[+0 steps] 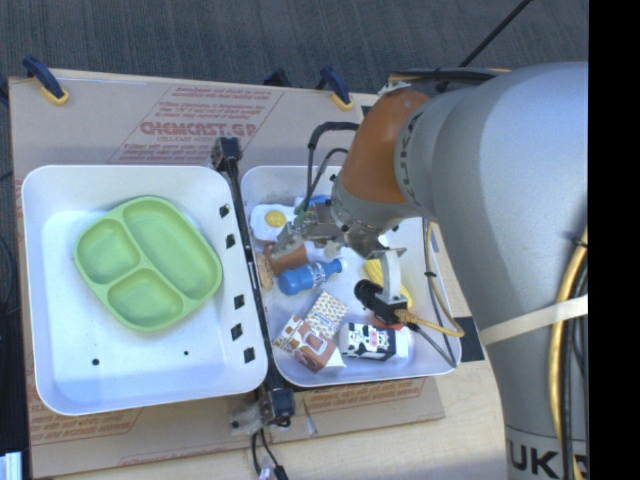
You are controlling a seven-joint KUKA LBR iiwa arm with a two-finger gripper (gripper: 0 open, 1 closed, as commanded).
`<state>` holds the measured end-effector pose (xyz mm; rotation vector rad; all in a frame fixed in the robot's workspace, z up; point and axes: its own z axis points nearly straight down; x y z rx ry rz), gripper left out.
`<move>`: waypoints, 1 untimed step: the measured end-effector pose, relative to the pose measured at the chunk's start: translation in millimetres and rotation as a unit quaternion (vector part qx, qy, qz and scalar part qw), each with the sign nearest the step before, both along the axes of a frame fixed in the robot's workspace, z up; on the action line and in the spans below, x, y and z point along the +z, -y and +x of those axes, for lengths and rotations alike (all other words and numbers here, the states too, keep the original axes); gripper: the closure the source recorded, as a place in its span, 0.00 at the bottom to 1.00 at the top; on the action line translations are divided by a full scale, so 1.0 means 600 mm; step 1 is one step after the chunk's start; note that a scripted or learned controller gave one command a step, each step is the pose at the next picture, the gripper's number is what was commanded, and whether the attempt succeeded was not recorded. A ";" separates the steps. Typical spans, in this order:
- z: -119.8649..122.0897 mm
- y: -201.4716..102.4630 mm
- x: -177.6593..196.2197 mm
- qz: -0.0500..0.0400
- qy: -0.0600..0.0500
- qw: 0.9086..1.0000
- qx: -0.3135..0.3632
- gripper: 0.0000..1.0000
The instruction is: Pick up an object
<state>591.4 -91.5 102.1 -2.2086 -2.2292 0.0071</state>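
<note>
Camera view is showing me the gripper [305, 230] hanging low over the right bin [430, 366]; I cannot tell its state. I am judging this the reach step, needing a final descent onto the brown cylinder [288, 259] beside the glossy blue bottle [305, 277], near the patterned cartons [315, 333].

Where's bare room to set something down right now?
The left bin has bare floor all around the green plate, widest along the near edge. The right bin is crowded: blue bottle, packets, and the gripper over them.
</note>
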 end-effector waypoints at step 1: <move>0.014 0.000 -0.017 -0.001 0.002 1.000 0.000 0.00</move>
